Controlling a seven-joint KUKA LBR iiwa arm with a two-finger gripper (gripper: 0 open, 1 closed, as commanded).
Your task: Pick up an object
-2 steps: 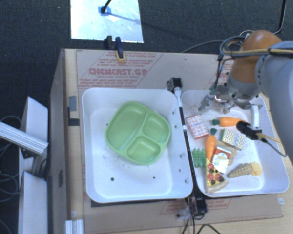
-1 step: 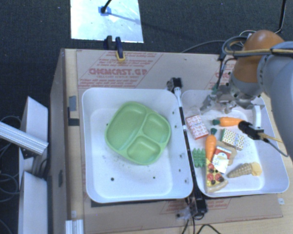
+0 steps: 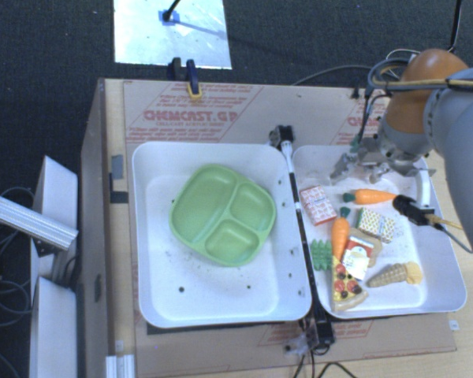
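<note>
Pizza slice (image 3: 347,283) and carrots fill right bin (image 3: 449,278); green tray (image 3: 223,213) left.

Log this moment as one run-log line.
stage: approach | gripper: over right bin far end, nothing visibly held | nearest: carrot | left bin: green tray

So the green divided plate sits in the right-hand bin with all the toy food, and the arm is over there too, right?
Not quite. The camera view shows the green divided plate alone in the left bin. The toy food, such as the carrot, lies in the right bin, and the gripper hangs over that one.
</note>
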